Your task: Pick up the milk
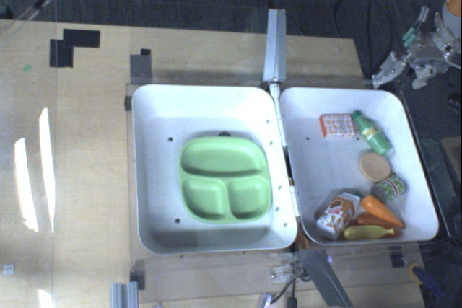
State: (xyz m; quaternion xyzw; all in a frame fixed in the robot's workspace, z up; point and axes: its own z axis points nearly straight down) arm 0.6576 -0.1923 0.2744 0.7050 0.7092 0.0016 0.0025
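The milk (336, 216) lies tilted at the lower right of the frame, wedged beside the carrot (381, 211) and banana (369, 231) in the right bin (307, 155); the gripper (395, 70) hovers upper right, outside the bin, jaws apart, nothing held.

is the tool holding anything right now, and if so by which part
Nothing is held. The tool hangs outside the right bin, past its upper right corner, with nothing between its open fingers. The milk lies in that bin.
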